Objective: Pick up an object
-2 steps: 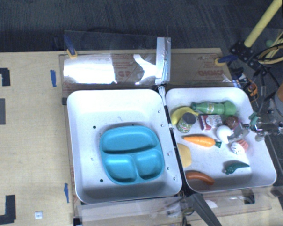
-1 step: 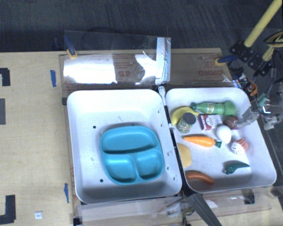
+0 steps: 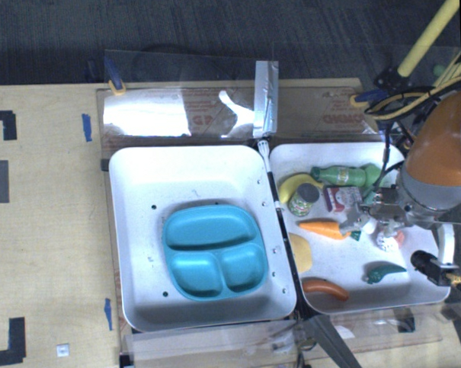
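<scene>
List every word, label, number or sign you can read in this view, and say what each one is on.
None can be read for certain.
Cardboard strip behind the bins: red print, too blurred to read.
Small can in the right bin: label too small to read.
Green bottle: label too small to read.
Red-and-white packet near the gripper: print illegible.
Blue tray in the left bin: no text visible.

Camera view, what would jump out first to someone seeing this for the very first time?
The bright blue divided tray sits alone in the left bin. The right bin holds a cluster of toy food, including a carrot and a green bottle, with the gripper low over it.
</scene>
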Motion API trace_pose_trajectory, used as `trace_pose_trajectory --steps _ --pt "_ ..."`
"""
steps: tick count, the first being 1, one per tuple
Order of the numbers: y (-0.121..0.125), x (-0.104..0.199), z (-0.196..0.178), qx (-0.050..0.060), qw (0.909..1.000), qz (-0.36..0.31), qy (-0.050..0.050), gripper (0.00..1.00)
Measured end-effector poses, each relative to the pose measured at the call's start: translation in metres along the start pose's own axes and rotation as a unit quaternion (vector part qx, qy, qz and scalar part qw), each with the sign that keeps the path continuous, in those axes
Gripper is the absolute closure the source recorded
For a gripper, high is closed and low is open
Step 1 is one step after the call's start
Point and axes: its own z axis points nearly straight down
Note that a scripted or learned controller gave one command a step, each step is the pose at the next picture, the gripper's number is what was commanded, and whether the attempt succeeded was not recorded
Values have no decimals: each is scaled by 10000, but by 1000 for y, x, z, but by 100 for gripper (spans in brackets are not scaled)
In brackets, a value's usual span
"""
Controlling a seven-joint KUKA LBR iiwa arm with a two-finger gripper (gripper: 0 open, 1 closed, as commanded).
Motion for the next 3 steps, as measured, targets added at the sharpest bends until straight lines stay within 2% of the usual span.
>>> trace_pose_trajectory --steps 1,2,3 --pt "20 43 58 -64 9994 -352 -9 0" --pt "21 43 47 -89 9994 -342 -12 100" --pt "32 96 -79 -76 9981 -613 1 100"
